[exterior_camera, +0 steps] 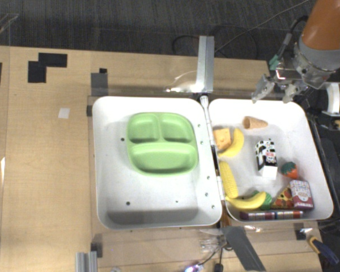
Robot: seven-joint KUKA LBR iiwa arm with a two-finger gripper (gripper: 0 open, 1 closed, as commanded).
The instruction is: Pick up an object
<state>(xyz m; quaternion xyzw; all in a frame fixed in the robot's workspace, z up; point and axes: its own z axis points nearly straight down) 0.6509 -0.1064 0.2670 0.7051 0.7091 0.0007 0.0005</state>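
Above the far rim of the right bin (pixel 314 152), the gripper (pixel 275 90) hangs with its two fingers spread apart and nothing between them. The grey arm with its orange band (pixel 327 13) enters from the upper right corner.

Contents of the right bin, located relative to the black-and-white carton (pixel 266 156) at its centre:
- An orange cone-shaped piece (pixel 254 122) lies just beyond the carton, toward the far wall.
- A yellow banana (pixel 234 143) and a tan block (pixel 221 136) lie to the carton's left, touching each other, near the divider between the bins.
- A corn cob (pixel 228 177) lies left of and nearer than the carton.
- A second banana with a green tip (pixel 250 200) lies along the near wall.
- A red box (pixel 301 195) stands to the carton's near right, with a small red-and-green item (pixel 288 169) between them.
- A dark, flat bar (pixel 270 214) rests against the near rim.

The left bin (pixel 110 169) holds a green divided tray (pixel 161 142).

Both bins sit on a light wooden bench (pixel 39 169) bearing black markers (pixel 45 66) at far left. Dark carpet (pixel 130 7) lies beyond the bench, crossed by cables (pixel 255 30).
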